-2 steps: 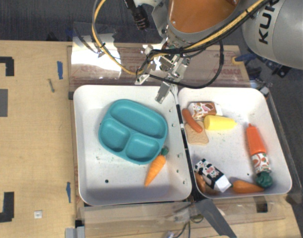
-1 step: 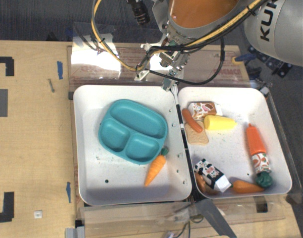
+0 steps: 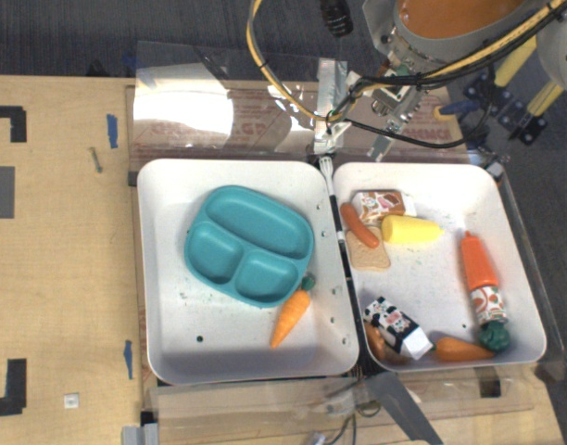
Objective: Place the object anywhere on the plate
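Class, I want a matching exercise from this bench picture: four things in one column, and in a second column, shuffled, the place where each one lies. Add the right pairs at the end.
Things
1. teal plate
2. carrot beside the plate
3. yellow piece
4. black-and-white carton

Places
A. right bin, upper part, beside the sausage
B. left bin, at the plate's lower right rim
C. right bin, near the lower left corner
D. left bin, in the middle

Pairs: 1-D, 2-B, 3-A, 4-C
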